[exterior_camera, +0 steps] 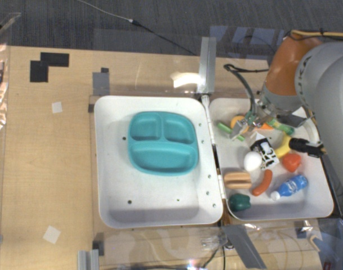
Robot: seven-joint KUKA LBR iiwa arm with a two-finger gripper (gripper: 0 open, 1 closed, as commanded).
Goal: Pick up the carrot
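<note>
Gripper [243,129] hangs low at the right bin's [323,207] ten o'clock, its opening unreadable, touching or just beside the carrot [237,120] (orange, half hidden), so centre over it before closing.

Your carrot [271,126] is a small toy with an orange body and green leafy top. It lies near the far edge of the right-hand white bin [323,204], mostly hidden under the arm's wrist. You can make out a sliver of orange with green stretching to the right. Its exact pose cannot be told.
</note>
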